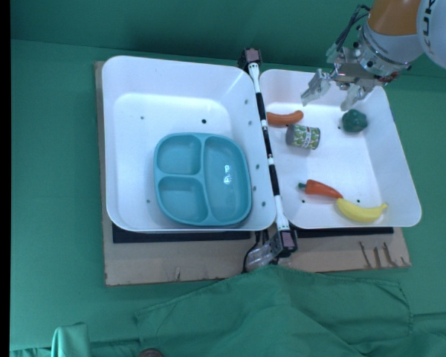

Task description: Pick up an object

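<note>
Two-finger gripper (332,92) hangs over right white bin (401,171) w/ fingers apart, nothing btwn them; dark green lumpy toy (354,120), maybe broccoli, just below.

A KUKA iiwa arm (420,13) shows a pale grey shell with a broad orange band above the wrist and part of the maker's dark lettering on its casing. Below sits a ringed grey metal wrist flange, a thin black cable looping beside it. The silver metal two-finger gripper (332,93) ends in angular, tapered fingers (313,90).
</note>
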`<control>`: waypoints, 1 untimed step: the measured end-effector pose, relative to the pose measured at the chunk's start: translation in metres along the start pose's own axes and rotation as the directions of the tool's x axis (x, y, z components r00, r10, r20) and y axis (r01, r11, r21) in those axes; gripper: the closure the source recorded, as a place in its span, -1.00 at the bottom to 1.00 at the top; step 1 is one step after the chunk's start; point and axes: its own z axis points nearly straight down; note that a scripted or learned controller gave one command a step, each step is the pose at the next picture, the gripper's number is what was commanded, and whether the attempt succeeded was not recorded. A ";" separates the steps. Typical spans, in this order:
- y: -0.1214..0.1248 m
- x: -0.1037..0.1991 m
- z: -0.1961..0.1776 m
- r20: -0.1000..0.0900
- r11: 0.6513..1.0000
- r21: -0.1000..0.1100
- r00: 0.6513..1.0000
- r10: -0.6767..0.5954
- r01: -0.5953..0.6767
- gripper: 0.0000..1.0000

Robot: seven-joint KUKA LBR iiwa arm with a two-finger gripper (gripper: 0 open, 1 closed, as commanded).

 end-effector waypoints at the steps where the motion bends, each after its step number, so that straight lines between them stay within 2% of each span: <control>1: 0.017 0.003 0.088 0.003 1.000 -0.019 1.000 0.001 -0.001 -1.00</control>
